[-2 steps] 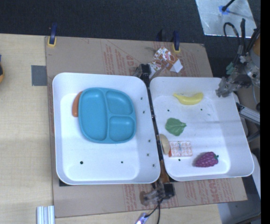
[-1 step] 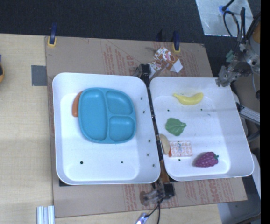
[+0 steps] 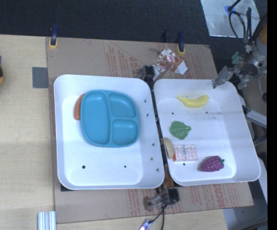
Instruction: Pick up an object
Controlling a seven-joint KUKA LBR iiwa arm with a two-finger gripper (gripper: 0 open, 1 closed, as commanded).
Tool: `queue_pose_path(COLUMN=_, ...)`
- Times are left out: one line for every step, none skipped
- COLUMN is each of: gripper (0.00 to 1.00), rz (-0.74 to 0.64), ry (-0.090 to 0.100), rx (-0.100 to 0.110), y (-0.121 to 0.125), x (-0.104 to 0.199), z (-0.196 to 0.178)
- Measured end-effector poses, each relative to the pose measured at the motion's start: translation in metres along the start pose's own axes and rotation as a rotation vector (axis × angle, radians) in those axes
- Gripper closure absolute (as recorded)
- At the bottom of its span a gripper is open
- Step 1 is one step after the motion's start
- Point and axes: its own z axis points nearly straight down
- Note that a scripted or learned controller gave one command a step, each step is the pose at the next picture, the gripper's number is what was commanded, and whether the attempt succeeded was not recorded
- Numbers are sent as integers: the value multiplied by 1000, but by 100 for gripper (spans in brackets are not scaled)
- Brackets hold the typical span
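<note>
The right bin (image 3: 241, 128) holds a yellow banana (image 3: 193, 100) near its back, a green leaf-shaped piece (image 3: 180, 129) in the middle and a purple bunch of grapes (image 3: 211, 164) at the front. A white and red packet (image 3: 185, 153) lies beside a tan piece (image 3: 168, 147) at the bin's left wall. My gripper (image 3: 222, 77) hangs at the bin's far right corner, apart from all of them, with part of the arm cut off by the frame edge. Nothing shows in its grasp.
The left bin (image 3: 71, 162) carries a blue divided plate (image 3: 110, 118) with an orange object (image 3: 76, 108) tucked under its left edge. A crumpled wrapper (image 3: 169, 61) lies behind the bins on the cardboard. Cables hang at the top right.
</note>
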Motion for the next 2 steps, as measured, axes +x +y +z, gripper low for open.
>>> queue_pose_path(gripper=0, rz=0, ry=-1, rx=3, y=-81, x=28, z=23)
queue_pose_path(gripper=0, rz=-2, ry=0, rx=2, y=-7, x=1, z=86)
